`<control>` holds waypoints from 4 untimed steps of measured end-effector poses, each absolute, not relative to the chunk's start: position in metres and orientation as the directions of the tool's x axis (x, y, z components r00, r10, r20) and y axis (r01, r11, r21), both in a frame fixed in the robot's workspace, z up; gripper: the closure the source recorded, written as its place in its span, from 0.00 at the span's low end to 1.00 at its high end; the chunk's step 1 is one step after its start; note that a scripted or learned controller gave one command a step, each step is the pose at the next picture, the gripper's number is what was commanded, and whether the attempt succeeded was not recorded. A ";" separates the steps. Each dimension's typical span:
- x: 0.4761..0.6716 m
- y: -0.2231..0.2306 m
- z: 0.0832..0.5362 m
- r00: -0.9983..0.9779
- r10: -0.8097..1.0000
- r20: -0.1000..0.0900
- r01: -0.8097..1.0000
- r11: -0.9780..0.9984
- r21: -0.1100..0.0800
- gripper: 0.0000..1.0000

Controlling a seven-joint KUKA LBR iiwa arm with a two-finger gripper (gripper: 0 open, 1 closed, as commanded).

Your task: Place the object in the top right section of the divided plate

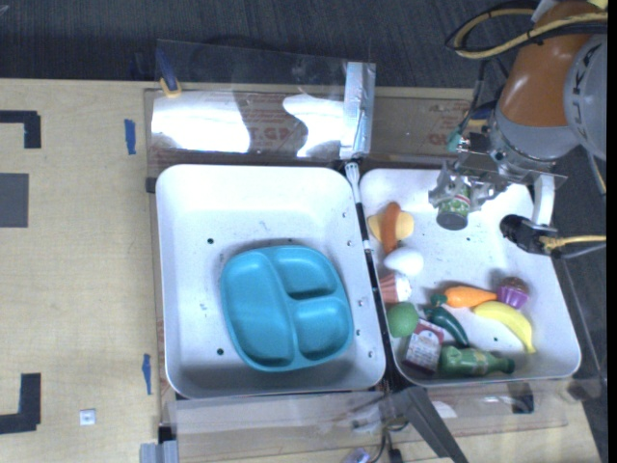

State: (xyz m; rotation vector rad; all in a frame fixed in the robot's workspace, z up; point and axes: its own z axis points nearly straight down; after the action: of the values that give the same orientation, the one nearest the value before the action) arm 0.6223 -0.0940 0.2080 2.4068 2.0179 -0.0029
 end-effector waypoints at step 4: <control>0.479 -0.186 0.175 -0.339 0.941 0.000 0.941 0.339 -0.001 1.00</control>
State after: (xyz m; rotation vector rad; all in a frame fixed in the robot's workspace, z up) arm 0.4792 -0.1857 0.1750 1.8064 2.5710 -0.0008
